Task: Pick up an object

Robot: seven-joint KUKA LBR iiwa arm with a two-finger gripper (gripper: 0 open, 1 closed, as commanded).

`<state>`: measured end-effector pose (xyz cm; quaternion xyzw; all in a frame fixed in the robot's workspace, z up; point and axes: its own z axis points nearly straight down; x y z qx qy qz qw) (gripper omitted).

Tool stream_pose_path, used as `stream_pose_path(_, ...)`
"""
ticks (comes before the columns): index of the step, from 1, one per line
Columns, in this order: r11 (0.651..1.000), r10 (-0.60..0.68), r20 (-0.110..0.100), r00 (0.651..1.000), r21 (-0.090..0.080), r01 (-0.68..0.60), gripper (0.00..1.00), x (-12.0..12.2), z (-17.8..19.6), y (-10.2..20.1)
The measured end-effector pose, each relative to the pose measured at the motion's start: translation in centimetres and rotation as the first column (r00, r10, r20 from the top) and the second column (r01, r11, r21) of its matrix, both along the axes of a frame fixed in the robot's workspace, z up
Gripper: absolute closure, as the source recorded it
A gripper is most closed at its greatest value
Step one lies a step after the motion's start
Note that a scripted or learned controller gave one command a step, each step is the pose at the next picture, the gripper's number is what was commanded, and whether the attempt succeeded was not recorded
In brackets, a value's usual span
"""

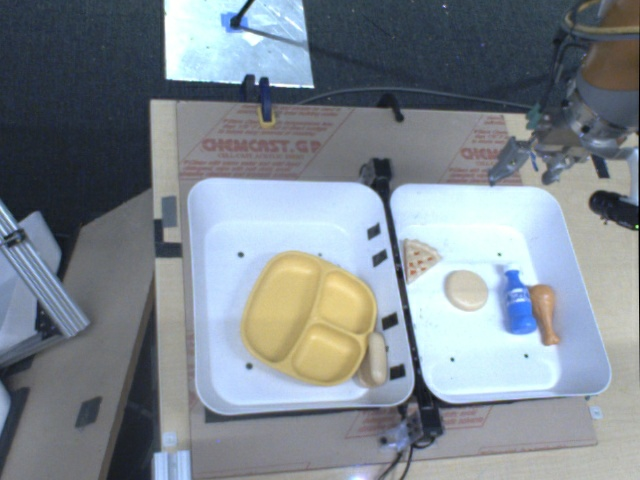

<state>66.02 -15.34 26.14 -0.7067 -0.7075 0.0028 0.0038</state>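
Observation:
The right bin [573,298] holds a pizza slice [418,259] at its left wall, a round tan cookie [466,290] in the middle, a blue bottle [517,301] and a brown drumstick [545,312] to the right. My gripper [531,162] hangs open above the bin's far right corner, apart from all of them, with nothing between its fingers. A yellow divided tray [307,316] lies in the left bin [215,268], and a beige bread roll [375,359] rests against the tray's near right corner.
A black divider with clips [392,268] runs between the two bins. A blue and yellow clamp [264,101] stands on the cardboard's far edge. A metal frame piece [35,278] juts in at the left. A shiny sheet [237,28] lies on the floor beyond the bench.

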Motion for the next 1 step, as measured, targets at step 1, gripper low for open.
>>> stream_pose_path(1, 1.0, 0.002, 0.011, 1.0, -0.002, -0.002, 0.0, 0.2, 0.75, 0.05)
